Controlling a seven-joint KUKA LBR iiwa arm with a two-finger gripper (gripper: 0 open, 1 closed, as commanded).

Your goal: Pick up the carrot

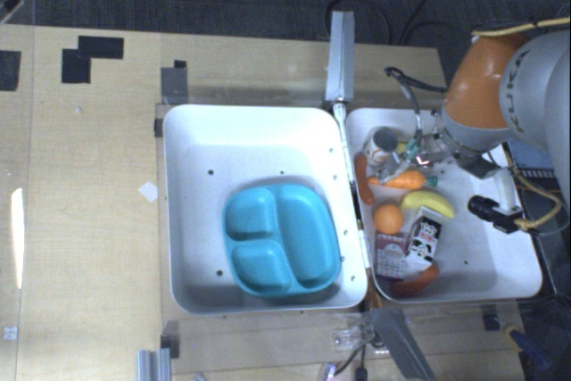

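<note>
Wooden bench (89, 192), two white bins. Carrot (403, 181) lies in right bin (508, 277), beside banana (428, 204). Hand (419, 149) hovers just above it; grip state unclear. Descend centred, avoid neighbours.

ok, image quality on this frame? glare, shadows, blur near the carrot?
Camera view: soft overall; glare streak on the bench's left edge; the left bin is bright white, with shadow along its near wall by the blue tray; the carrot reads clearly; the claw above it is cluttered and hard to resolve.
</note>
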